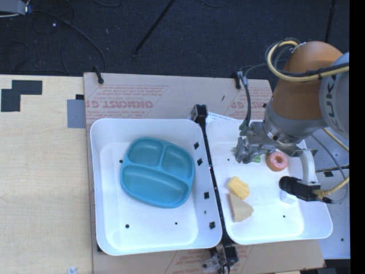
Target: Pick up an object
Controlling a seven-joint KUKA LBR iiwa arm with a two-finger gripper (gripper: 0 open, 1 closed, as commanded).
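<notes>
One wedge (240, 209), corn (239, 187), doughnut (278, 162).

Two bins are being carried side by side on the bench (40, 170), with a divided plate (157, 172) lying in the left bin (108, 233). In the right bin (319, 224), a doughnut (277, 162) is lying toward the far right, a corn piece (238, 187) is lying nearer the middle, and a wedge (240, 208) is lying just in front of the corn. The claw (245, 153) is being held over the right bin's far part, left of the doughnut and behind the corn.
</notes>
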